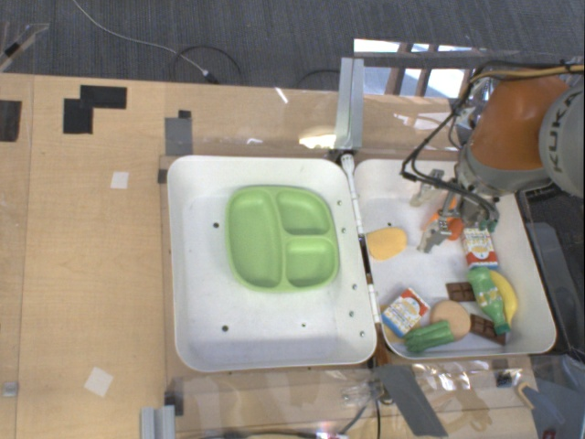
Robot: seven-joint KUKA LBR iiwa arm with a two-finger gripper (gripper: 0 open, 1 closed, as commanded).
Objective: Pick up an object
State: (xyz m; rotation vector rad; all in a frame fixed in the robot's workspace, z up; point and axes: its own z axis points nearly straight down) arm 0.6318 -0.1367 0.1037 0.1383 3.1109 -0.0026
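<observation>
My gripper [446, 225] hangs low over the upper middle of the right bin [539, 332], below the grey wrist and its orange band. A small orange item [447, 227] shows right at the gripper's tip; whether it is held is unclear. Just right of it lies a red and white carton [480, 248]. A yellow-orange oval fruit [387, 242] rests left of the gripper, near the bin's left wall. Along the bin's front lie a small printed carton [405, 311], a green cucumber [428, 337], a tan bun [450, 317], a brown chocolate bar [460, 292], a green bottle [489, 302] and a banana [505, 295].
The left bin [196, 318] holds a green divided plate [281, 237]. A metal divider [359, 245] runs between the bins. Black cables [425, 154] loop from the arm over the right bin's back. The wooden bench [82, 273] stretches to the left.
</observation>
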